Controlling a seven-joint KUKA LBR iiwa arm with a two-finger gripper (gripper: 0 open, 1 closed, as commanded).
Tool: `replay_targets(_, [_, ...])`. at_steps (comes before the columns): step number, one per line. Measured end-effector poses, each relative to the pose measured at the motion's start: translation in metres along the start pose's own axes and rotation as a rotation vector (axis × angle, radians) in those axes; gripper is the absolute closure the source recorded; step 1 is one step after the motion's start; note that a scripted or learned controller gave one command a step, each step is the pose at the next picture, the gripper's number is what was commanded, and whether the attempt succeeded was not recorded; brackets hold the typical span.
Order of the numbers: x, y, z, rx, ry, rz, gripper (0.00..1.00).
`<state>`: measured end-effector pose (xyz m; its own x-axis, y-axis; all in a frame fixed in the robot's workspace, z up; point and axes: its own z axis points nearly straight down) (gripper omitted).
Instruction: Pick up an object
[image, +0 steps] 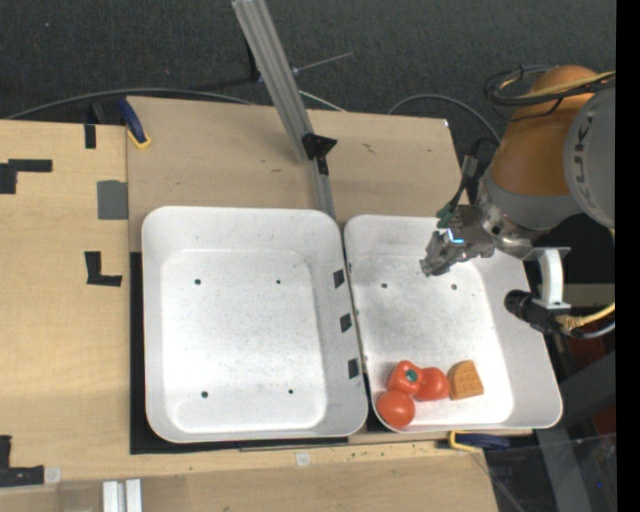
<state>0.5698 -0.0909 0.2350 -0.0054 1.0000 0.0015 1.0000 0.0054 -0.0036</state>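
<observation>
Nearest to us, along the near edge of the right bin (500, 330), we find the task's things: three rounded, glossy red-orange pieces (410, 390) bunched together and touching, one bearing a small green dot on top. Just right of them in the same bin sits a tan-orange block (465, 380) with a ridged, wafer-like face, close beside the red cluster.

We take the right bin as our landmark. It is a shallow white tray with rounded corners and a speckled floor. Its left rim meets the left bin (160, 300), a matching white tray, with small dark clips along the seam. Beyond the right bin's far-left corner a ribbed metal rail (285, 85) slants away across the pale wooden bench (60, 330), which carries black tape marks further left.

Over the right bin's far part we see the gripper (440, 258), a dark, blurred tip with a small blue glint, well apart from the red pieces. Whether its pincer stands apart or together we cannot tell. Behind it bulges the smooth orange band (535, 150), and on the grey arm (600, 140) we read part of the letters "KU".
</observation>
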Motion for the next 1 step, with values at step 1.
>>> replay_targets(1, [0.0496,-0.0052,-0.0074,-0.002,0.0,-0.001,1.0])
